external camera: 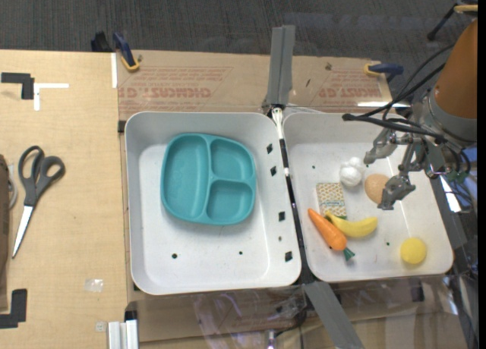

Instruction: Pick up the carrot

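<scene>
Taking the right bin [304, 188] as the landmark and reading from the left: far to its left, on the bare surface [68, 264], lie scissors [34, 180]. Just beside the right bin's left wall sits the left bin [144, 211], which holds a teal plate [209, 179] with three compartments.

Inside the right bin, the carrot [328, 231] lies near the left wall toward the front, slanted, its green stub pointing to the front. A banana [354, 224] touches the carrot's right side, and a small patterned packet [330, 197] lies just behind the two. Further right, toward the middle, a white ball [351, 174] sits beside a tan egg [375, 187]; a lemon [413, 250] rests near the front right corner.

The hand [395, 177] hangs over the right half of the bin, just beside the egg and well apart from the carrot. Its fingers are spread and nothing sits between them — released, not grasping.

The step in hand looks like the approach: the carrot is untouched. The next move likely calls for travel left and forward across the bin, a turn of the wrist to set the fingers across the carrot's slant, then a descent. The banana pressing on one side leaves little room — a finger could catch it instead.
</scene>
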Robot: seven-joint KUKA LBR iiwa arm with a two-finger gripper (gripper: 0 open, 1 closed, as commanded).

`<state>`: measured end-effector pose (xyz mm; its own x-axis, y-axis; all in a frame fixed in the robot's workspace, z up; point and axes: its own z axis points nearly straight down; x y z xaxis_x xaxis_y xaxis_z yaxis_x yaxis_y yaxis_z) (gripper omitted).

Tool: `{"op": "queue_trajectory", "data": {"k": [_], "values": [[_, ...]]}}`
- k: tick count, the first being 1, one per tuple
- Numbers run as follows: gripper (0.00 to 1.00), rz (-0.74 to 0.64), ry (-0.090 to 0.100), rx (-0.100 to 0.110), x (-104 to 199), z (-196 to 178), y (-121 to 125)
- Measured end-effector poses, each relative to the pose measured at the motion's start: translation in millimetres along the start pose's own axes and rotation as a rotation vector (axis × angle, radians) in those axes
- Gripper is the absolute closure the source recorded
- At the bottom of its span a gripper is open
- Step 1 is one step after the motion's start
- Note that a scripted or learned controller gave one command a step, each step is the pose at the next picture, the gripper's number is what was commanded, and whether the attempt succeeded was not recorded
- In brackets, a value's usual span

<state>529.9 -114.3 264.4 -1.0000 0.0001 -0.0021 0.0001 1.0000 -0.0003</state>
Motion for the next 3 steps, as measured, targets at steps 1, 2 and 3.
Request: {"op": "queue_trajectory", "data": {"k": [1,2,3], "values": [[0.00,-0.056,0.002,-0.001,44,151,14],[1.00,-0.060,-0.002,0.001,41,141,15],[1.00,0.272,-0.001,0.000,45,72,82]]}}
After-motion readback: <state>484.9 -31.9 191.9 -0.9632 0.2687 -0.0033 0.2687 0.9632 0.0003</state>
